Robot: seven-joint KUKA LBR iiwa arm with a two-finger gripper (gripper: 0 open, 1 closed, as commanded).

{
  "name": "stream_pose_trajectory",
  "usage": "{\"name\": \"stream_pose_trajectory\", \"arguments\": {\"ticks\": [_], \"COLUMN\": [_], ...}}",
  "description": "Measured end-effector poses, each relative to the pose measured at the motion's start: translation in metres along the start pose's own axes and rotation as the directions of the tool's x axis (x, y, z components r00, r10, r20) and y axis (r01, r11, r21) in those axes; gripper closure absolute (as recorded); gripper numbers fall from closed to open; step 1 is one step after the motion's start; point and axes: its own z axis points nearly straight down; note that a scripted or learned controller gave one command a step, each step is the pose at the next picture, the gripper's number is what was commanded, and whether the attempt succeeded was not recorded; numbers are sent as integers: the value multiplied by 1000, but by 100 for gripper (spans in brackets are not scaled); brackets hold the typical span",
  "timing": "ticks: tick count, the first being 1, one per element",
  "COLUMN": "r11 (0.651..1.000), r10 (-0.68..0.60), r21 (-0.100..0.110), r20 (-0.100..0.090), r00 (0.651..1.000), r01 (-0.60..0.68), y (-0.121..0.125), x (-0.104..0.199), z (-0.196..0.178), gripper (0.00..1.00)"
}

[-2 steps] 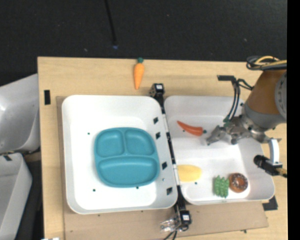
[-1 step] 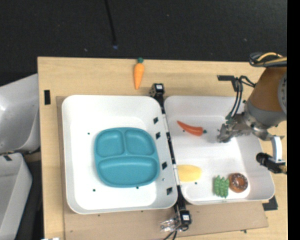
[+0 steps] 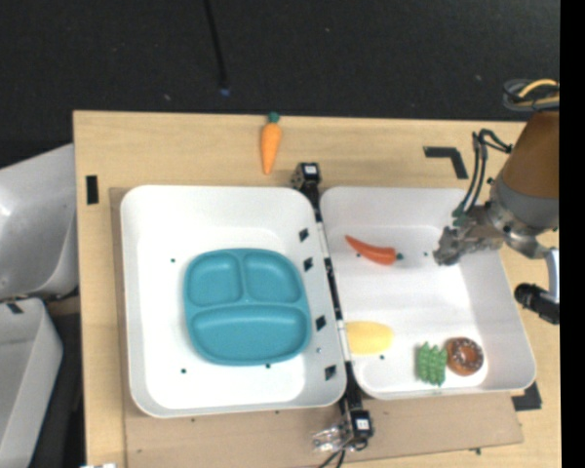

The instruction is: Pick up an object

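Note:
The right bin (image 3: pixel 487 291) holds a red chili pepper (image 3: pixel 371 251) near its back left, a yellow lemon-like piece (image 3: pixel 369 336) at its front left, a green leafy piece (image 3: pixel 430 363) and a brown doughnut (image 3: pixel 463 355) at its front right. My gripper (image 3: pixel 449 249) hangs over the back right part of this bin, a short way right of the chili and apart from it. Nothing shows between its fingers. The arm's orange band (image 3: pixel 534 159) rises behind it.
The left bin (image 3: pixel 146 359) carries a blue divided plate (image 3: pixel 246 305). An orange carrot (image 3: pixel 270 144) lies on the wooden bench behind the bins. A black clip (image 3: pixel 306 175) sits where the bins meet at the back.

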Motion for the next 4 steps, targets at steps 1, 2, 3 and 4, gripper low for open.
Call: {"name": "stream_pose_trajectory", "arguments": {"ticks": [1,2,3,4], "r11": [1000,1000,1000,1000], "r10": [1,0,-3,-2], "r21": [-1,-1,2,5], "r20": [1,1,-1,-2], "r00": [1000,1000,1000,1000], "r01": [-1,0,3,2], "y": [-1,0,11,20], "x": [-3,-5,42,82], "z": [-64,-107,-113,-106], "gripper": [100,100,100,100]}}
